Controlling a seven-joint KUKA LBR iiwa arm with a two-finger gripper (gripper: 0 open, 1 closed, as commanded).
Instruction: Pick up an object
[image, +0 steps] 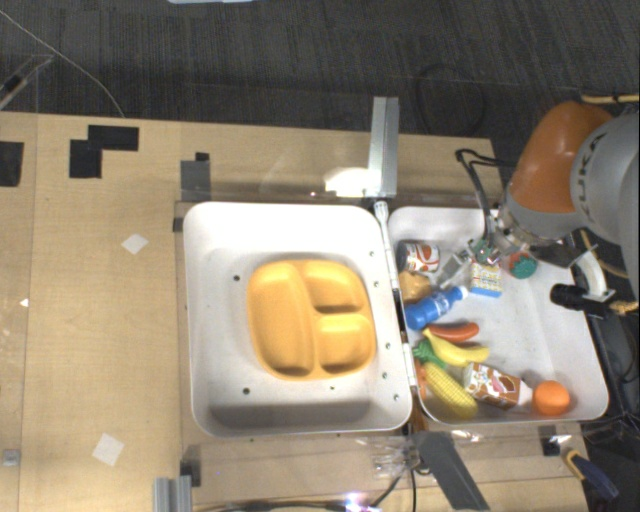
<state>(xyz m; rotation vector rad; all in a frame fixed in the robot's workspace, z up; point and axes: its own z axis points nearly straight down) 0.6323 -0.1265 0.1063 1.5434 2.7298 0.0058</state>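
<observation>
The gripper (478, 256) is hanging low over the far part of the right bin (575, 345), beside a small blue-and-white carton (486, 281) and a teal piece (522, 265); whether it is open or closed I cannot tell, so it should be descending straight on one separate item, not on the crowded heap. This bin is also holding a blue bottle (433, 306), a banana (456, 349), corn (447, 392) and an orange (552, 398), while the left bin (215, 330) is holding a yellow divided tray (310, 316).

I worked in what looked like a robotics lab. My surface (90, 330) was plain plywood marked with black tape patches (100, 148), two white bins (200, 300) were fixed in metal brackets (384, 145), loose cables (470, 165) trailed about, and dark carpet (250, 50) lay beyond the edge.
</observation>
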